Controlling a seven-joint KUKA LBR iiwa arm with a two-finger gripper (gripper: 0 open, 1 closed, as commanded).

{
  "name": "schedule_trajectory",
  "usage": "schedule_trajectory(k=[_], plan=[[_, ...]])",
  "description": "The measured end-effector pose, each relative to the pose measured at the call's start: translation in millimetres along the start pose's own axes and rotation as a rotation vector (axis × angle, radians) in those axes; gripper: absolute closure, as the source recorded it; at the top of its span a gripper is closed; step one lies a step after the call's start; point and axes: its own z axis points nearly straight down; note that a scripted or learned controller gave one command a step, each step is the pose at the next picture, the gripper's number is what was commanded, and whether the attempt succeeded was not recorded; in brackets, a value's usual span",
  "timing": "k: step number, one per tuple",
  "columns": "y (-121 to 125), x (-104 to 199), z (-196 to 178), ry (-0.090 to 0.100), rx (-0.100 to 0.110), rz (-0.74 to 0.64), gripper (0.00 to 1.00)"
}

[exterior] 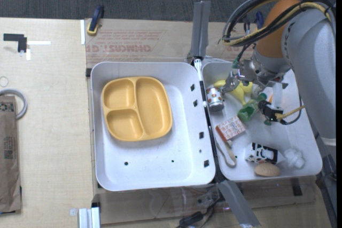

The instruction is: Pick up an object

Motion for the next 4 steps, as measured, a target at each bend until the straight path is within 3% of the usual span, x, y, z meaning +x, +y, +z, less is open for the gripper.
schedule_trajectory(k=[1, 4], plan=[[4.3, -17.0, -1.1, -0.001, -0.008, -0.099, 0.0], [4.4, -16.5, -1.1, -0.001, -0.008, -0.1, 0.0]])
